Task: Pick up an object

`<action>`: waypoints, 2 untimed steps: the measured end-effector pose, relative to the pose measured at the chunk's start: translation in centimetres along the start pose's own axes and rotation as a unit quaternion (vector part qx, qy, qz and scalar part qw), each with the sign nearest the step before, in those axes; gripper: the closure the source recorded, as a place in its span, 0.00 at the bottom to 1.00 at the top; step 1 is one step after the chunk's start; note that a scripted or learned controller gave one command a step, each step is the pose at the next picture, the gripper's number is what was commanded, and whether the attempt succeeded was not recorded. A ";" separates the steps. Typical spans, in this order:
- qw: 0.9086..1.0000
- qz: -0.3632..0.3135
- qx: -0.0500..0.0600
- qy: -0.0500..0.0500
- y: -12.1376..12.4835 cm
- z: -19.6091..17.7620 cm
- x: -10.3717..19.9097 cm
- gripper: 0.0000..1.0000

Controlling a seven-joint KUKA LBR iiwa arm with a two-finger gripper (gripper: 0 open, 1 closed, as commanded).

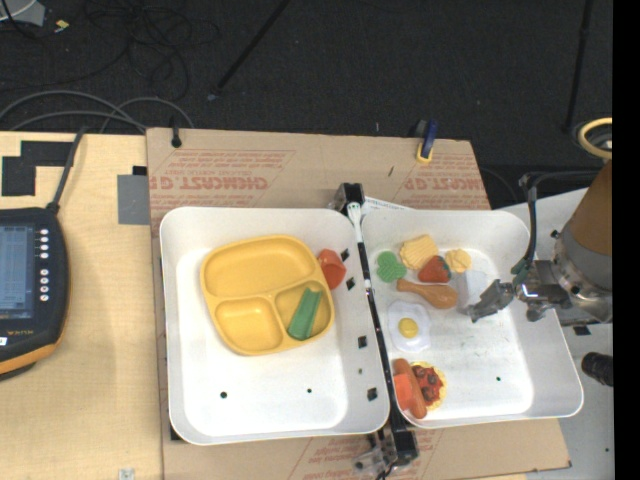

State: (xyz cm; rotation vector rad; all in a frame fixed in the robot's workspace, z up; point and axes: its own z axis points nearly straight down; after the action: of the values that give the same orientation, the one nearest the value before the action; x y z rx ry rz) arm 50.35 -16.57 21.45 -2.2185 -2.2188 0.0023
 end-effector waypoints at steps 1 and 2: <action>1.000 0.000 0.001 0.000 0.0 -1.0 -0.1 1.00; 1.000 -0.004 -0.011 -0.002 3.2 -17.6 5.0 1.00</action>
State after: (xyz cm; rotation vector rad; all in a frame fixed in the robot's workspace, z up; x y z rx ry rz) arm 53.60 -11.63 39.03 -2.2228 -2.2399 -0.0178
